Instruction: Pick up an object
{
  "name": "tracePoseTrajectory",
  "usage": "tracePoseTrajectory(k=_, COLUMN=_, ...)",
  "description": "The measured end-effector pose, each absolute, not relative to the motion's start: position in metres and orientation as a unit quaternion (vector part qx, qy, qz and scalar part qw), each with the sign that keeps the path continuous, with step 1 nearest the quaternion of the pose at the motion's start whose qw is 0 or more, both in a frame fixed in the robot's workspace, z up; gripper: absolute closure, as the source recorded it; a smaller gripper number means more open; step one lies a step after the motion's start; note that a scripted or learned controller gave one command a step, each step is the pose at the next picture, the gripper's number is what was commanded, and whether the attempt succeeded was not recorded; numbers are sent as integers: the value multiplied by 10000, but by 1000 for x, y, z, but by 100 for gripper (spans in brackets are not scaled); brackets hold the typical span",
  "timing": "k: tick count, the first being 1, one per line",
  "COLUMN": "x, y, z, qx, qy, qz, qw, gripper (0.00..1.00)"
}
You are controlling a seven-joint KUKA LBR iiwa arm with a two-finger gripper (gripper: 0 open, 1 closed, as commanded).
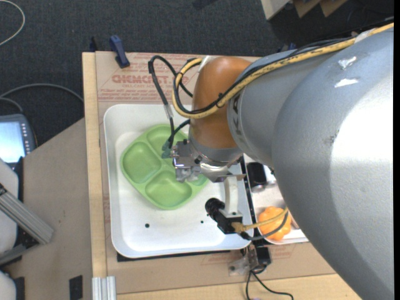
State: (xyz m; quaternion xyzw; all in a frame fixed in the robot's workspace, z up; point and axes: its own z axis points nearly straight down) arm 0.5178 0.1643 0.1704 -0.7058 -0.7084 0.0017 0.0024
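A light green divided plate (154, 167) lies in the left white bin (128, 230), with several compartments facing up. My gripper (183, 165) hangs over the plate's right edge, right at its rim. The orange band and grey wrist hide most of the gripper from above. An orange object (274, 222) lies in the right bin, partly behind a yellow cable.
The grey arm covers most of the right bin (294, 236). A white and black object (256, 175) peeks out there beside the arm. A blue clip (119, 50) sits on the brown board behind the bins. Bare white floor shows in the left bin's front part.
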Motion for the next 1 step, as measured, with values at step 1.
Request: tracePoseTrajectory(k=1, x=567, y=229, z=299, qx=-7048, qy=-7094, qz=-72, qw=-32, gripper=100)
